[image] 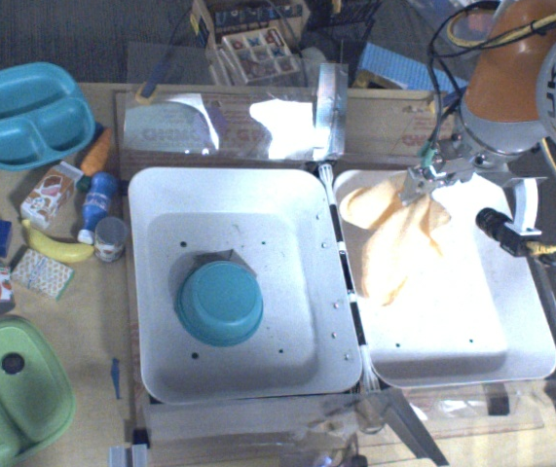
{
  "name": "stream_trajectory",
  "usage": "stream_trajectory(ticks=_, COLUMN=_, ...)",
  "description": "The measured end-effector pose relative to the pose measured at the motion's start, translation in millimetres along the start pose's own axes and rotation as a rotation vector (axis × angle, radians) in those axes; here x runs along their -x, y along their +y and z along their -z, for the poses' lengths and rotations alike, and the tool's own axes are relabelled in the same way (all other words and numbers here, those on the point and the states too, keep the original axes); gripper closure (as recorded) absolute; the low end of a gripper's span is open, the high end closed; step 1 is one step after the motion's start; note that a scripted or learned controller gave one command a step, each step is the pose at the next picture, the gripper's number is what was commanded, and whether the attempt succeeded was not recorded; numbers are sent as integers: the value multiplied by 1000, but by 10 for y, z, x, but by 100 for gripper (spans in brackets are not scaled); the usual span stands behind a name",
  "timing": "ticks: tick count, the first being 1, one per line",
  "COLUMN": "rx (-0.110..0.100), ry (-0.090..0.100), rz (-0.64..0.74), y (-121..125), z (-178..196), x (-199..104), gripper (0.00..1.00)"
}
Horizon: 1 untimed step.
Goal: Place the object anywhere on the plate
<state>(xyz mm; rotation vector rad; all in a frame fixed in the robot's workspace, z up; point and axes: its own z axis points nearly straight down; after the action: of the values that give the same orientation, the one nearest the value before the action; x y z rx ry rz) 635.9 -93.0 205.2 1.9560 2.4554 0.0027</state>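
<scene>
Hanging from the gripper [420,185] is a soft yellow cloth [399,236]. The gripper pinches the cloth at its top end, so the cloth is between the two fingers. The rest of the cloth droops down and to the left, and its low end seems to touch the floor of the right bin [472,343]. The cloth is long and floppy, and its long way runs from the gripper down toward the near left corner of that bin.

The plate [221,302] is blue-green and round. It sits in the left bin [161,212], near the middle. So the plate lies to the left of the gripper and a bit nearer to me, well apart from the cloth. A wall between the two bins stands in the way.

I think the arm [516,66] has the cloth and now must carry it left, over that wall, and stop above the plate. The cloth hangs low, so it could drag on the wall if it is not high enough. It could also flop off one side of the plate when it is let go.

On the desk [83,319] to the left are a banana [55,244], a blue tray [29,113] and a green tray [10,387]. They are far from the job.
</scene>
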Motion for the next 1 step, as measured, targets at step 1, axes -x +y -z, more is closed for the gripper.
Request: stream_trajectory(ticks=1, rx=-4, ry=1, rz=33, y=-742, z=-99, x=-664, gripper=100)
